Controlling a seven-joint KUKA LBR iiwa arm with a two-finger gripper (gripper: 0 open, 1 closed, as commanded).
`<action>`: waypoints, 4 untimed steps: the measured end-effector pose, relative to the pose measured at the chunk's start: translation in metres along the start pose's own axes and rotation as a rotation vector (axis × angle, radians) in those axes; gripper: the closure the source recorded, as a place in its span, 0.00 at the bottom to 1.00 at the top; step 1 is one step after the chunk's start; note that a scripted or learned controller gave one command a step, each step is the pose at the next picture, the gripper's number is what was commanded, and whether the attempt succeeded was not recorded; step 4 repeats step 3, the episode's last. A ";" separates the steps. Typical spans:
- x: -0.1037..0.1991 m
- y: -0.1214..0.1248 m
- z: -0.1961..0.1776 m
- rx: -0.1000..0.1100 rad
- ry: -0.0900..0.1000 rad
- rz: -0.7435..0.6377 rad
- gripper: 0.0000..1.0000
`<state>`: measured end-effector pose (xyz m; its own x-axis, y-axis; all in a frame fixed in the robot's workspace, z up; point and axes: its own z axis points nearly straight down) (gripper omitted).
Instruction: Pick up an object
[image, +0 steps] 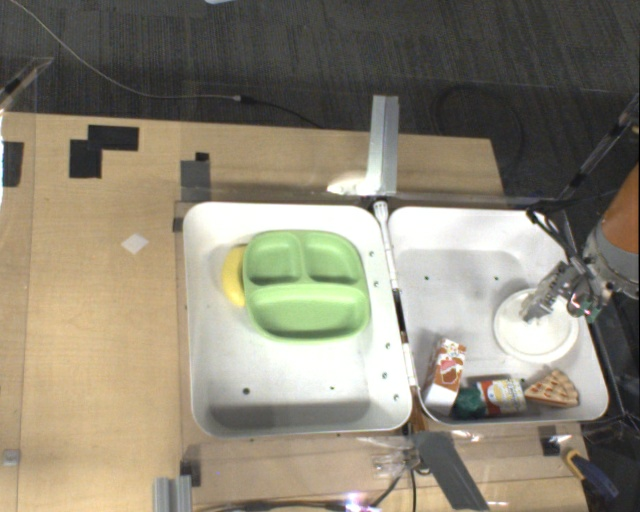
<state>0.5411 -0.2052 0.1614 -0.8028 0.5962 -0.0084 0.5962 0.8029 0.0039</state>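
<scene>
**Gripper parked over the white disc in the right bin: how I'd play this grab**

So the gripper (548, 298) is sitting at the right side of the frame, low over the right bin (450, 240), with its tips right at the upper edge of a round white plate (536, 328). That looks like the thing it's going for. Honestly I can't tell whether the jaws are released or clenched; they're too small and blurry here, and I don't see anything clearly caught between them.

If the plate is the target, it's a tricky one: flat, thin, white on white. I'd say a rim pinch is the only real option, so one finger needs to end up inside the lip and one outside before closing. Coming straight down on the flat middle would likely just slide off. Lift slowly, since a plate held by one edge will want to swing.

Easier picks are near the bottom of that bin: a red-and-white packet (449, 364), a small bottle (490, 396) lying on its side, and a pizza slice toy (553, 389) at the lower right. They're bunched close, so there's a risk of nudging neighbours.

Pose-wise, the arm (618, 240) comes in from the right edge, orange band visible, wrist angled down and to the left toward the plate. The left bin (210, 330) holds a green divided tray (304, 283) with something yellow (232, 277) peeking out beside it, well away from the gripper.
</scene>
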 end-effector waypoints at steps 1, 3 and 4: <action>0.000 0.000 0.000 0.000 0.000 0.000 0.00; -0.059 0.124 -0.034 0.000 0.000 0.264 0.00; -0.059 0.124 -0.034 0.000 0.000 0.264 0.00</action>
